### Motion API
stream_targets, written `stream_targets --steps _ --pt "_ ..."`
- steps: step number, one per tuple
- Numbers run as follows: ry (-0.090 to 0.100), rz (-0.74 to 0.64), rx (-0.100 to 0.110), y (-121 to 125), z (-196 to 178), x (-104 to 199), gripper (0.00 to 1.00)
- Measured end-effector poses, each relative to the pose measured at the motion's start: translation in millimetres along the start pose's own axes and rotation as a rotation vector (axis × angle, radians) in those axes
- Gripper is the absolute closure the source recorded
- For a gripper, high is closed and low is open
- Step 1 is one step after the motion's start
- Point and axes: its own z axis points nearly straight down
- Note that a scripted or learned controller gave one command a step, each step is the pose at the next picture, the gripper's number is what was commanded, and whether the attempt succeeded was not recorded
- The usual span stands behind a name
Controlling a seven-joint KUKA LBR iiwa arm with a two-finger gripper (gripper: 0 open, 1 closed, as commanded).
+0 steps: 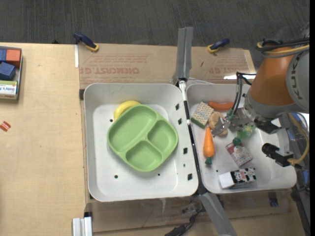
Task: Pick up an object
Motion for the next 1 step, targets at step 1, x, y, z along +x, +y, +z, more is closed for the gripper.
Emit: stream_targets --steps 1 --pt "-0.006 -0.292 -0.011 17.2 26.7 6.4 0.0"
